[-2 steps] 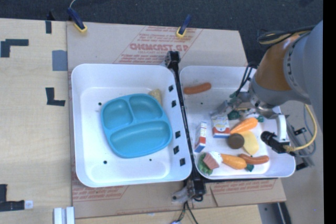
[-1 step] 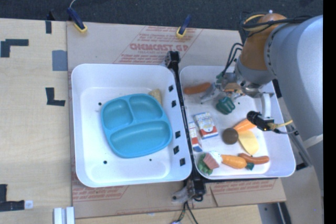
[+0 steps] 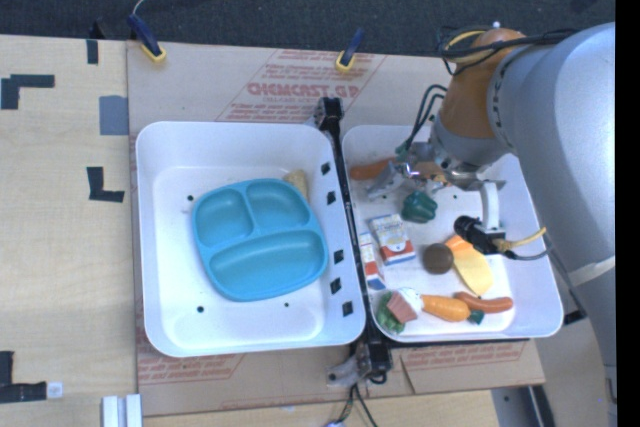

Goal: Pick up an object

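My gripper (image 3: 412, 175) is low over the back of the right bin (image 3: 545, 310), under the grey arm with its orange band (image 3: 478, 80). A green toy pepper (image 3: 420, 207) lies just in front of the gripper, close to its tip. A brown-orange sausage-like toy (image 3: 368, 170) lies just to its left by the bin's wall. Further forward are a small red and white carton (image 3: 393, 241), a brown ball (image 3: 437, 259), a yellow piece (image 3: 471, 268), a carrot (image 3: 444, 307) and a red sausage (image 3: 487, 303). Nothing shows held in the gripper.
The left bin (image 3: 160, 215) holds a blue divided plate (image 3: 262, 237) and a small tan item (image 3: 297, 181) at the plate's back right. A black divider with clips (image 3: 338, 205) runs between the bins. A pink and green toy (image 3: 401, 307) lies at the right bin's front left.
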### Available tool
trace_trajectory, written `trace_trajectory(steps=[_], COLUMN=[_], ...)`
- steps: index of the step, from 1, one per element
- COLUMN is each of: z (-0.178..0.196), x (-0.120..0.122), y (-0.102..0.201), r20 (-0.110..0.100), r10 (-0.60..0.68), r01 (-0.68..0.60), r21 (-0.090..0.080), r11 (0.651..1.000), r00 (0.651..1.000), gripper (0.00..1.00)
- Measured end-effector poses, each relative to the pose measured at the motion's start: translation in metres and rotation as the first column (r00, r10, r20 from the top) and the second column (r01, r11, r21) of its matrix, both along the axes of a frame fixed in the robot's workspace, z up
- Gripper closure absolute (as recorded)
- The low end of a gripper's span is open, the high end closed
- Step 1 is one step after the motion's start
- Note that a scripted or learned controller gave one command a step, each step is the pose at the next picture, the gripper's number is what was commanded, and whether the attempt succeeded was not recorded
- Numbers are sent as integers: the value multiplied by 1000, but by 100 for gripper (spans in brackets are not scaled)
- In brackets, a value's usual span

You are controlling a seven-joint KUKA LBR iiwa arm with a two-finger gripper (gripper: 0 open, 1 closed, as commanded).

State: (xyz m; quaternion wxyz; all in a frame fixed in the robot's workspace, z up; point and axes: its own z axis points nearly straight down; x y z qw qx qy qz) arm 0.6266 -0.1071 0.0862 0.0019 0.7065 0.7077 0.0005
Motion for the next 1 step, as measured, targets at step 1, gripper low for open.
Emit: trace_trajectory(steps=[1], z=[-1], x=[41], y=[5], r20=[-7], r10=[1], r01=[-1], r21=[1], r11=[1000], r00=[1000], gripper=[0])
